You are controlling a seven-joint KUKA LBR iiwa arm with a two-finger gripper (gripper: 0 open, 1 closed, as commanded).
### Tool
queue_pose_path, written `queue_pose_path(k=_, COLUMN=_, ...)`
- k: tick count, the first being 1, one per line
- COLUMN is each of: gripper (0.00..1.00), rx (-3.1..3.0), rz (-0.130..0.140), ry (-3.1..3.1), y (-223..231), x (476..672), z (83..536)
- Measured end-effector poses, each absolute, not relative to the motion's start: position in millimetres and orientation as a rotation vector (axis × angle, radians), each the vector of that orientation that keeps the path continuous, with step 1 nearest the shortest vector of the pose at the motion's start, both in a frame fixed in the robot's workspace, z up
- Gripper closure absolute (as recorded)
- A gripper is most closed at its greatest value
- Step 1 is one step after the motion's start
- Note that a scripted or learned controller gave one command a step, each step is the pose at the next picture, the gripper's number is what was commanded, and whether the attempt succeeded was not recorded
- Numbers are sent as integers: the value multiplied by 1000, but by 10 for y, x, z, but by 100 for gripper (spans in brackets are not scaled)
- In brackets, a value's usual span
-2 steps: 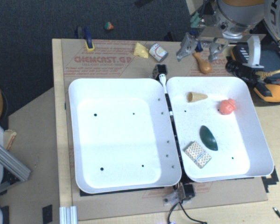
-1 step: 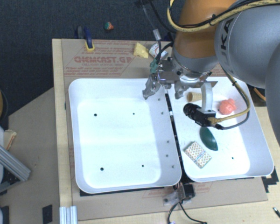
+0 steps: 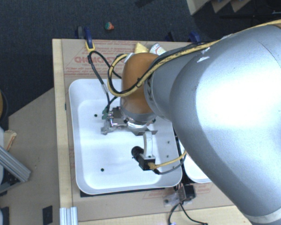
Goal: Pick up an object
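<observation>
Red print on the cardboard [image 3: 79, 60] (unreadable).

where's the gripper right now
The gripper sits low over the left white bin, toward its upper middle, below the arm's orange band.

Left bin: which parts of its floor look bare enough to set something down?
The left bin looks bare along its left wall and across the front floor toward the near rim, apart from two small dark specks. It is crowded at the middle and back right, where the hand and arm hang over it.
</observation>
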State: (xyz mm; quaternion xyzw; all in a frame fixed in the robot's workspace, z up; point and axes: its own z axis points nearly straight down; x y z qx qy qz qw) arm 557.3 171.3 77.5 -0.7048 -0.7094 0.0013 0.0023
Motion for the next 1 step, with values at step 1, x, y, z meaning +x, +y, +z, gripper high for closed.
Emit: queue_pose_path(k=1, gripper=100, rx=-2223, rz=-2, ry=-2218, y=1671, x=5602, z=952)
